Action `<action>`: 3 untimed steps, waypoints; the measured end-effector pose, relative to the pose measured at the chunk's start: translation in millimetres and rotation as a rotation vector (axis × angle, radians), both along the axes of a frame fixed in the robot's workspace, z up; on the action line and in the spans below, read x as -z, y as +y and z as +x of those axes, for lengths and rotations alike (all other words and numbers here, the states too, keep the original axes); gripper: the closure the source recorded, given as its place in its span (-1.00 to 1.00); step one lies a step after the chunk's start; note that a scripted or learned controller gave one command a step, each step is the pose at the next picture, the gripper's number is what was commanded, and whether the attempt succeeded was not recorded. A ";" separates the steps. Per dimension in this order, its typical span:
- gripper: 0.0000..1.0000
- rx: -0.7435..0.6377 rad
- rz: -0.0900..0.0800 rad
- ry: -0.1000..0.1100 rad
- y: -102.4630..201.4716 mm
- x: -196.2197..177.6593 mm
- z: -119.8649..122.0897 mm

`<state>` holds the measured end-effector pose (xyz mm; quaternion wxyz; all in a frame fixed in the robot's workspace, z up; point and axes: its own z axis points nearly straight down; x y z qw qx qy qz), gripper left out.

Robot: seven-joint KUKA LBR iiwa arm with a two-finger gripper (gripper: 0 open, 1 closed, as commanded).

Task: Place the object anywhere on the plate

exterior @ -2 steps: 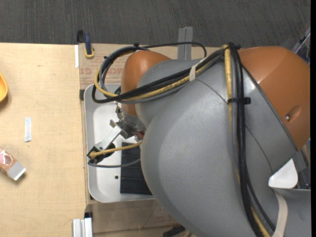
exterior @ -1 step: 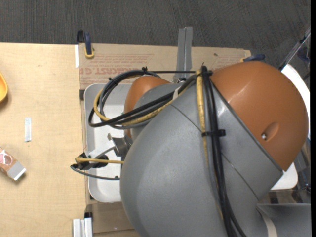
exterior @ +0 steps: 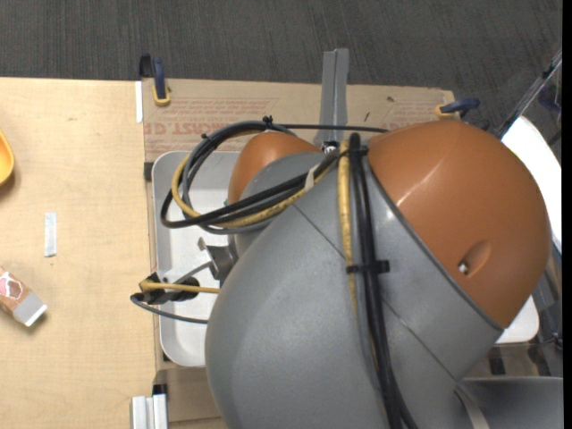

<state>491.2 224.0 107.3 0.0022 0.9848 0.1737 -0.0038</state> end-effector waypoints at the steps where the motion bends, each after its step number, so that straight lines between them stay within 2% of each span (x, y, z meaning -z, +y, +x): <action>1: 1.00 0.146 0.002 -0.005 -61.0 16.6 96.7; 2: 1.00 0.152 0.002 -0.005 -106.6 -2.0 127.6; 3: 1.00 -0.123 0.003 -0.001 -41.9 0.5 82.9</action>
